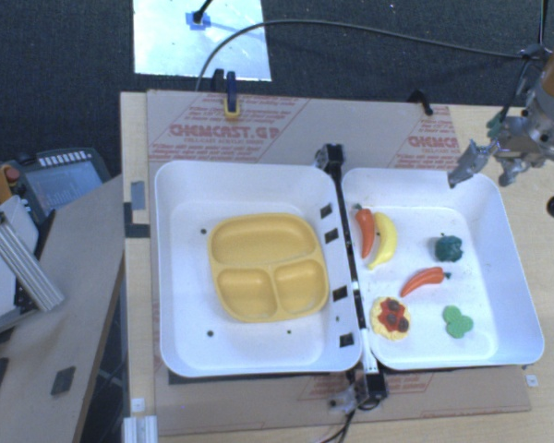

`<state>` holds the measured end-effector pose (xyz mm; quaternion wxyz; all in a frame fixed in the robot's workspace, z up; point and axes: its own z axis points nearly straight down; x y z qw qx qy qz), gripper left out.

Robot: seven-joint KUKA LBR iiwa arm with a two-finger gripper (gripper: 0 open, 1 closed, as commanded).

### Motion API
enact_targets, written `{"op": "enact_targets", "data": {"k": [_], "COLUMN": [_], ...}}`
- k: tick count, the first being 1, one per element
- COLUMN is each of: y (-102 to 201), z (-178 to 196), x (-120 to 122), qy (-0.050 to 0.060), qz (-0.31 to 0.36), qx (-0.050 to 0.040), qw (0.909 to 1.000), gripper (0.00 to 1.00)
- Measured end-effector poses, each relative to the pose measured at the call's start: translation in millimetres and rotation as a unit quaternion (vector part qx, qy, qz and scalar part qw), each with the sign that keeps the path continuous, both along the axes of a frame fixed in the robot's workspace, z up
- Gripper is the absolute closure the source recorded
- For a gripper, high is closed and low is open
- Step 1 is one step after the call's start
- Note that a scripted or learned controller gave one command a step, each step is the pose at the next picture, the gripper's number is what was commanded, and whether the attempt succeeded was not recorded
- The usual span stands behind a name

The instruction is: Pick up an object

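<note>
The right bin (499, 212) holds several toy foods: a red-orange pepper (366, 232) lying against a yellow banana (384, 240), a dark green broccoli (448, 246), an orange carrot (423, 280), a small pizza slice (391, 317) and a light green piece (458, 322). My gripper (487, 166) hangs over the far right corner of that bin, above and apart from the food. Its two fingers (465, 166) are spread with nothing between them.
The left bin (180, 247) carries a yellow divided tray (263, 266). A black clip strip (343, 257) joins the two bins. A tablet (60, 183) and an aluminium bar (18, 257) sit on the side table at left. Cardboard lies under the bins.
</note>
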<state>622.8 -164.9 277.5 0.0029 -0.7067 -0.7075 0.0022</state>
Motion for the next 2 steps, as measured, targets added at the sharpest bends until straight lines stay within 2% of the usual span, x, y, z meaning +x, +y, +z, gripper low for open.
{"op": "enact_targets", "data": {"k": [1,2], "y": [0,5], "z": [5,-40], "x": [2,-5], "qy": [-0.005,-0.003], "qz": [0.001,0.000], "qx": [-0.0009,-0.0004], "qw": [1.0000,1.0000], "gripper": [0.00,0.00]}}
